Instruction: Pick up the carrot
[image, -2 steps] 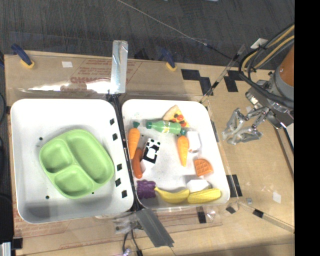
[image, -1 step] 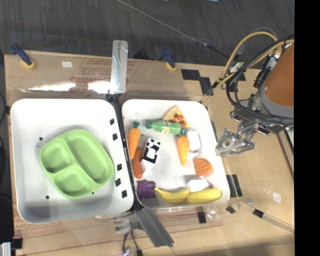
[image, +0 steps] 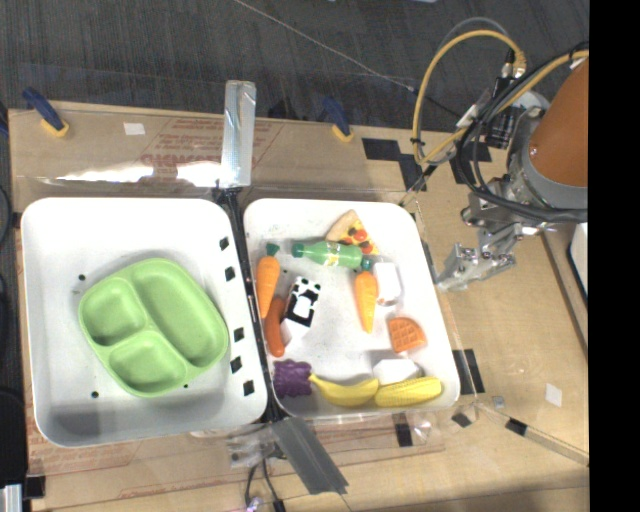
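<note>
- Camera view, my position: my gripper (image: 478, 262) hangs outside the right bin (image: 425, 262), just past its right wall, over the bare bench (image: 520, 340).
- Finger state: my fingers are slightly parted with nothing between them. I hold nothing.
- Target location: two carrots lie in the right bin. The nearer carrot (image: 366, 298) lies across the bin wall from my fingers, toward the bin's middle, with its thick end up and its point down. The far carrot (image: 267, 283) lies well beyond it, against the bin's left wall.
- Target choice: I judge the nearer carrot the better pick, because it calls for the shorter reach.
- Neighbours of the target: a white block (image: 388, 283) touches or nearly touches it on the side facing my fingers. A green bottle (image: 330, 254) lies just beyond its thick end. A waffle-like orange piece (image: 407, 334) sits near its point, on my side.
- Procedure: clear the bin wall first, then centre over the carrot's thick half.
- Procedure: turn the wrist so that the fingers straddle the carrot across its width, not along its length.
- Procedure: open wider before descent. The finger on the near side must drop between the carrot and the white block.
- Risk: the tapered body may slip out if gripped near the point.
</note>
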